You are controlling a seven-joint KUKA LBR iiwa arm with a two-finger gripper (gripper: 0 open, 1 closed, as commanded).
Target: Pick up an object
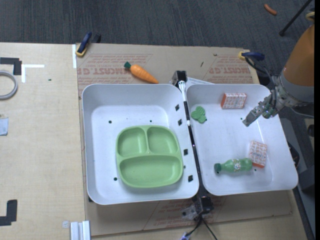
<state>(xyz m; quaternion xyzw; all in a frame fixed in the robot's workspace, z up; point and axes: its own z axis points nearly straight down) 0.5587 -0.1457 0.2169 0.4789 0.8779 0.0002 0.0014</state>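
The right bin (220, 184) holds a green bottle (234, 166) lying on its side near the front. A small patterned box (258, 153) lies just right of the bottle, and a second patterned box (234, 100) sits at the back. A small green leafy piece (199, 114) rests by the bin's left wall. My gripper (252, 117) hangs over the right bin's right side, between the two boxes, tilted down to the left. Nothing shows in its grasp.
In the left bin (95, 134) sits a green divided plate (149, 156). An orange toy carrot (141, 72) lies on the cardboard behind the bins. Clamps (83, 44) hold the cardboard's back corners. A tape roll (6, 85) lies at the far left.
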